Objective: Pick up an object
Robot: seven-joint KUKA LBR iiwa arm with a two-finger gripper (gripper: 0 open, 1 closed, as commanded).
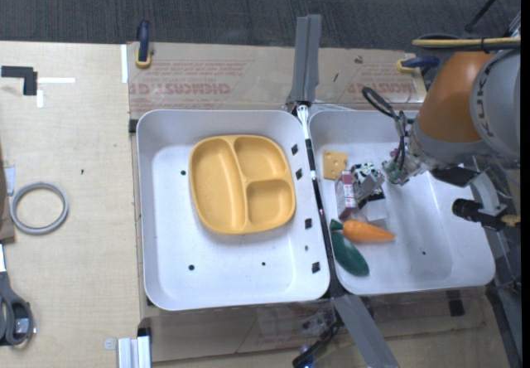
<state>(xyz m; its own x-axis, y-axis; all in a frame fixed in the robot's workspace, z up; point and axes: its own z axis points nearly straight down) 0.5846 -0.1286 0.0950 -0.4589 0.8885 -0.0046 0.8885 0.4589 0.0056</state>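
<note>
From the camera view above the bench I had the arm (464, 109) reaching in from the right, its orange band over the right bin (431, 263). The gripper (368, 184) was down among the small things at that bin's left side, close to the divider. I could not tell from this angle how the hand was set, and I saw nothing clearly caught in it.

The candidates lay in a tight cluster. A carrot (367, 231) lay just below the gripper in the picture, toward the near edge of the bin, with its long axis running roughly left to right across the bin. A green object (349, 255) sat against the carrot's lower left side, slanting along the divider. A yellow cracker-like square (334, 163) lay above and to the left of the hand, and a pinkish packet (346, 191) was just beside it on the left.

The left bin (166, 267) carried a yellow divided plate (243, 183), well apart from the arm.

I judged the carrot the likeliest target, needing a short shift toward the near edge and a grip across its narrow width.
</note>
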